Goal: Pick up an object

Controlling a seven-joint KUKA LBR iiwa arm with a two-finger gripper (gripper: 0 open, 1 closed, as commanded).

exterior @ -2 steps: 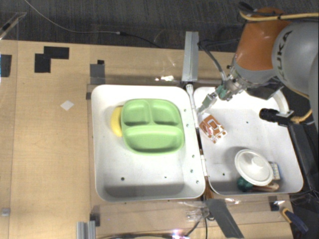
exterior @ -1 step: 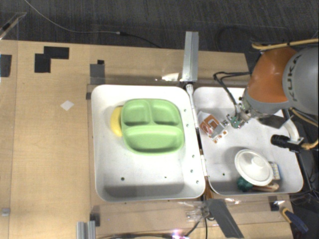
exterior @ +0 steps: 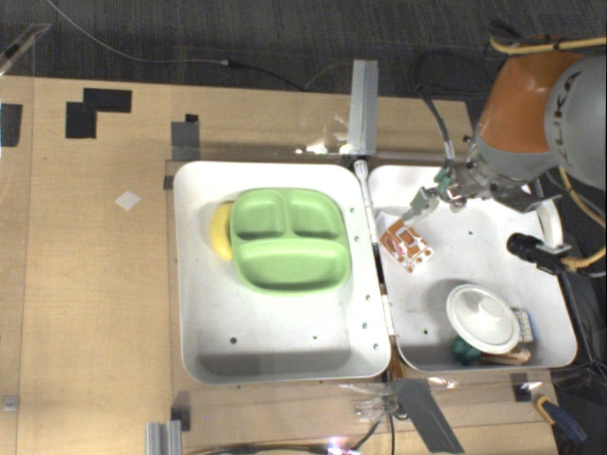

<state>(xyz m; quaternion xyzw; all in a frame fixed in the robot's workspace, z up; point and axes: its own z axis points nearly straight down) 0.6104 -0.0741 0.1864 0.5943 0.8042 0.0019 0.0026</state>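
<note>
- Now the gripper [exterior: 424, 201] hangs over the right bin [exterior: 560, 349], fingers slightly apart and clamped on nothing.
- Just below its tips lies the small orange-and-white packet [exterior: 406, 245], near that bin's left wall; whether they touch is unclear.
- Its printed face is orange-brown with white marks, and it lies tilted.
- Elsewhere, the left bin [exterior: 204, 339] holds a green divided plate [exterior: 287, 238].
</note>
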